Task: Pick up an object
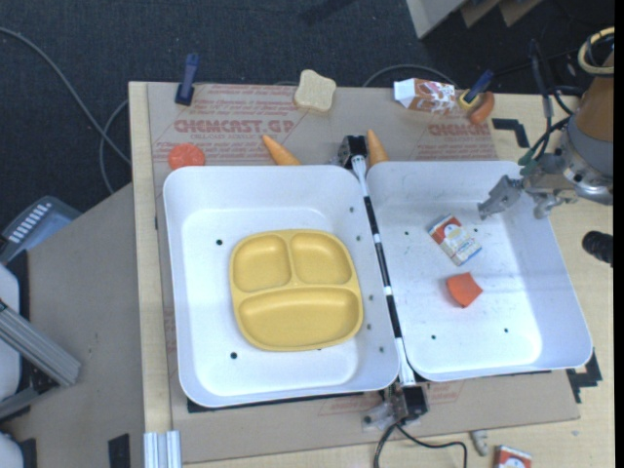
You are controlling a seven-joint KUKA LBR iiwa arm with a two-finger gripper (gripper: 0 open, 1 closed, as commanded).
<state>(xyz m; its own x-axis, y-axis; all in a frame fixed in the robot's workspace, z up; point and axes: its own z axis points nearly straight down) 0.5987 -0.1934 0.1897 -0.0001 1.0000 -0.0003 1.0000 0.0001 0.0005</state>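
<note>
Orange block, small and chunky, sits near the middle of the right bin, slightly toward its front edge, tilted a bit on the white floor. Just behind it, toward the bin's back edge, lies a small red-and-white carton, flat and skewed; the two are near each other but apart. Either counts as the object to pick. The gripper hangs over the right bin's back-right area, beside the carton but clear of it, with nothing between its fingers; from this angle I cannot tell how wide they are set. Judgement: the approach step is in hand, grasp not yet made. To do it well, centre over one item only, probably the carton since it is closest, line the fingers across its narrow side, and come down straight so it doesn't skid on the slick bin floor. The block looks easier to pinch, squarer and taller. Risk: nudging the carton into the block or toward the bin wall. Left bin holds a yellow divided plate at its centre, well apart from the action. Along the bench's back edge sit a bread slice toy, a carrot and a blue clip.
</note>
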